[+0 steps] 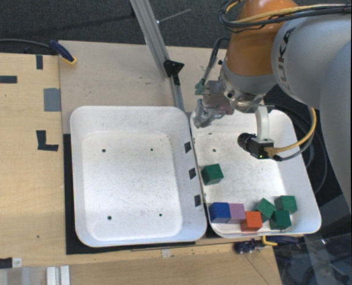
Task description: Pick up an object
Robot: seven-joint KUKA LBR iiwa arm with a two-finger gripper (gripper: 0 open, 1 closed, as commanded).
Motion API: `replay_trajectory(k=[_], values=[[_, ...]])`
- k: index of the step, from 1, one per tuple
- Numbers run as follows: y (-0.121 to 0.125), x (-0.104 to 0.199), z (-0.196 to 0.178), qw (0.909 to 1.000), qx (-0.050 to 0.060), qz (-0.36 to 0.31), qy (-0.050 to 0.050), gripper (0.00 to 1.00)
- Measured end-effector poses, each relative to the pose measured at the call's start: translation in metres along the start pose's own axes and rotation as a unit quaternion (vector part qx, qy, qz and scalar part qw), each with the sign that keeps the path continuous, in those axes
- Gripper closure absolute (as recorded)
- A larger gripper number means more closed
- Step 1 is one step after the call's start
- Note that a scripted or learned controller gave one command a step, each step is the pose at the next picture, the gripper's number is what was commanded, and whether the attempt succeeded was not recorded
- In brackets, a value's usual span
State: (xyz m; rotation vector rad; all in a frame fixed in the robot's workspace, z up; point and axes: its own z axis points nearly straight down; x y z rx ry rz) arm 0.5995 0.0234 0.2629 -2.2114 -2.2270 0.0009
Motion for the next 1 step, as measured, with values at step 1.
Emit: replay_trajectory(k=[1], values=[[-0.0111, 0.0484, 0.0232, 1.0, 0.001, 0.001, 0.0, 1.0]])
